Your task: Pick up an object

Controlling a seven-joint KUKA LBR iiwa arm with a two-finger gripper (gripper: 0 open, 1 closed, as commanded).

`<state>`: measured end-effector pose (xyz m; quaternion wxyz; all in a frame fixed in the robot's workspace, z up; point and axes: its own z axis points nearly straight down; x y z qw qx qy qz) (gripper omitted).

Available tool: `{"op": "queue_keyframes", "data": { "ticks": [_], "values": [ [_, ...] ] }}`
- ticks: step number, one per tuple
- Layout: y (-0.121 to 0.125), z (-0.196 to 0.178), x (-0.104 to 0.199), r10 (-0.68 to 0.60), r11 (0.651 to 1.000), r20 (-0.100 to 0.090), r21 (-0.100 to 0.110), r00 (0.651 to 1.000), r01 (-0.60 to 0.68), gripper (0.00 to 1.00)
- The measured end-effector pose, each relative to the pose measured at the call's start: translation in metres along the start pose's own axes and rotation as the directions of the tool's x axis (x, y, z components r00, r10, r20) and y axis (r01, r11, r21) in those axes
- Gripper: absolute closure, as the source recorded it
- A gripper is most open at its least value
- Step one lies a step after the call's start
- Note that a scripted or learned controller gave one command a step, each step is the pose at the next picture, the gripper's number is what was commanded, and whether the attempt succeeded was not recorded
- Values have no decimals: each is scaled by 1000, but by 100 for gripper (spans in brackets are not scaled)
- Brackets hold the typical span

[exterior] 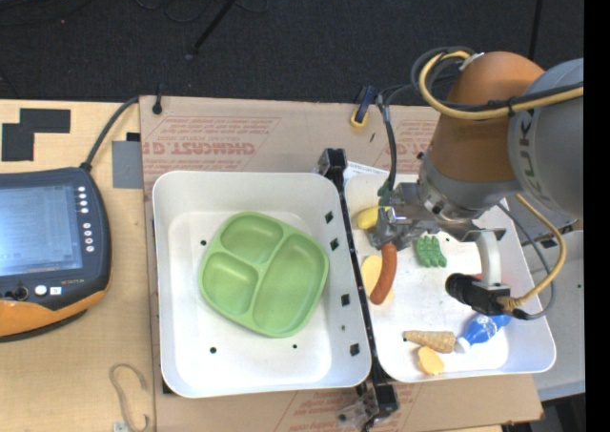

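Observation:
My gripper (390, 227) hangs low over the left part of the right bin (534, 356), under the arm's orange band. Directly below it lies an orange-red toy sausage (383, 275), with a yellow piece (370, 273) against its left side. Another yellow toy (366, 219) sits just left of the gripper. A green toy (431, 251) lies to the gripper's lower right. Toward the bin's front are a tan cone (429, 339), a small yellow piece (431, 360) and a blue-and-white toy (481, 330). Nothing is seen held in the gripper.
The left bin (176, 230) holds a green divided plate (264, 273). A black divider rail (348, 268) runs between the bins. A teach pendant (43, 239) rests on the bench far left. Cables lie on the dark floor behind.

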<state>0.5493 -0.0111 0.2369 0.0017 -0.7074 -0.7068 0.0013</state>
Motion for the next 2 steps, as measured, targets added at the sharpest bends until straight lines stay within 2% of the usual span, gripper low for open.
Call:
{"op": "queue_keyframes", "data": {
  "ticks": [1, 2],
  "values": [
    [1, 21, 3, -1, 1000, 1, 3, 1000, 1, 100],
    [0, 20, 0, -1, 1000, 0, 1, 1000, 1, 100]
  ]
}}
